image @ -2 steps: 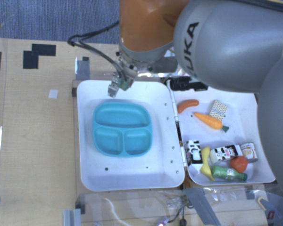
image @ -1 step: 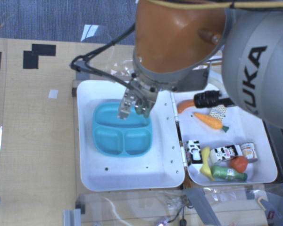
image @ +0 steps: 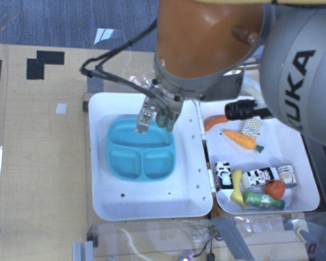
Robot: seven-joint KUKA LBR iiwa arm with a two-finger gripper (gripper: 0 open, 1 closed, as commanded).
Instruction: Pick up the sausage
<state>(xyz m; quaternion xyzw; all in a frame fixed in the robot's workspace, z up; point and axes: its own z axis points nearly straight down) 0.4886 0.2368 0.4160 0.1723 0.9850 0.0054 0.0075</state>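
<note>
Sausage (image: 215, 122): one, near one carrot (image: 240, 139)

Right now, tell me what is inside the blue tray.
In the blue tray, the two lower compartments show bare plastic. The gripper hangs over its long upper compartment, hiding part of that floor; what shows there is bare too.

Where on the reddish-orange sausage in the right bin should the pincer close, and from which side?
Probably its middle, from straight above, closing across the narrow width. The reddish-orange sausage lies flat in the shallow white right bin, one end near its left wall, an orange carrot close by the other.
</note>
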